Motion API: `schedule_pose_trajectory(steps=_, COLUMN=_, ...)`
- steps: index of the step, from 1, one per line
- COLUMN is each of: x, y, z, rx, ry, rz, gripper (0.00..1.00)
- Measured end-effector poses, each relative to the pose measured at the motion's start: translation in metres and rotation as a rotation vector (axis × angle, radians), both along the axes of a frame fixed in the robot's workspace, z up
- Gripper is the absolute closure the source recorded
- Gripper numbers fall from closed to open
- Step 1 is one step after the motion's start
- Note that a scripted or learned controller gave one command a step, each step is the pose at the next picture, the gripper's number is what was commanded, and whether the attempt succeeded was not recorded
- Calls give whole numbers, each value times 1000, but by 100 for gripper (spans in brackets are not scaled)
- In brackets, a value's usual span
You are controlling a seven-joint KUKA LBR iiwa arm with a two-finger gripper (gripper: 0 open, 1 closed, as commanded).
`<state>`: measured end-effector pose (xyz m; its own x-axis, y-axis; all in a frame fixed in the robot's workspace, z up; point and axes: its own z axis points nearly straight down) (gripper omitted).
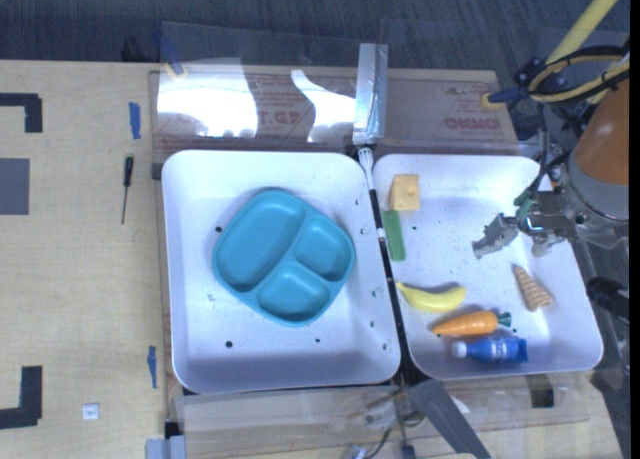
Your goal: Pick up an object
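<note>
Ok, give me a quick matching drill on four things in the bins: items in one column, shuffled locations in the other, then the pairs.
Items:
1. blue tray
2. yellow block
3. banana
4. blue bottle

Locations:
A. right bin, near front edge
B. left bin, middle
C. right bin, back left corner
D. right bin, just behind the carrot

Pairs: 1-B, 2-C, 3-D, 4-A

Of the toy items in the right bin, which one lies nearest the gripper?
The ice-cream cone, the tan ridged piece below the gripper. The banana, carrot, blue bottle and yellow block all lie farther off.
</note>
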<state>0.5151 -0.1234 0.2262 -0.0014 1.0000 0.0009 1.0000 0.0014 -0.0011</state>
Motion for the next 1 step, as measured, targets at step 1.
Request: schedule_pose_trajectory(steps=1, x=0, y=0, z=0, rx=0, ry=0, rz=0, gripper=0)
